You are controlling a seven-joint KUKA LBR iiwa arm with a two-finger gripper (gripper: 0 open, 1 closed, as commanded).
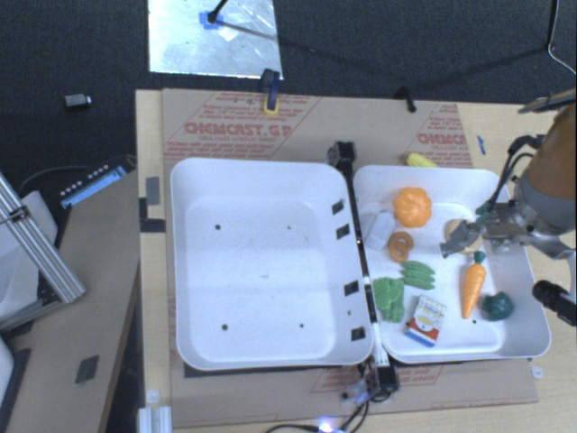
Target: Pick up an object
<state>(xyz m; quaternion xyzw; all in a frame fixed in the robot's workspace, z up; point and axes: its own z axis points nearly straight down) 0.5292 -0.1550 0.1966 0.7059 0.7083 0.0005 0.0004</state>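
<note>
I see jaws (pixel 462 235) apart, clamping nothing, hovering just above carrot (pixel 472 287) top in right bin (pixel 527 336). Carrot looks light, stiff, slick plastic; I judge mid-body cross-grip best. Broccoli (pixel 497 306) touching carrot's right side.

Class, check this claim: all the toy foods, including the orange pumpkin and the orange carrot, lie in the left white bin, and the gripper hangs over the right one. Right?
Wrong bin. The camera view shows the orange pumpkin and orange carrot in the right white bin, under the gripper.
</note>
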